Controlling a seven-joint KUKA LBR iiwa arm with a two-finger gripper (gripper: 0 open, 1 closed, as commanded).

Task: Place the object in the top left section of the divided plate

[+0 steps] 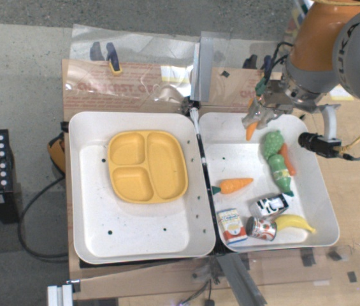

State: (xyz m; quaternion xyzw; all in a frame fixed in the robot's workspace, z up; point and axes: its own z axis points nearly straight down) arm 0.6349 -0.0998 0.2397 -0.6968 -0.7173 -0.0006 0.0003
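Bench (135, 81) with two bins. Small orange piece (251, 131), possibly carrot, seen pinched in gripper (254, 121) above right bin (230, 146). Yellow divided plate (148, 166) in left bin; transfer and placement left.

We see a brown worktop (90, 85) carrying two shallow white bins side by side, the left bin (90, 234) and the right bin (325, 215), with clear plastic sheeting (141, 59) behind them.

One fixed overhead camera looks down aslant on both bins (78, 171), arm entering right.
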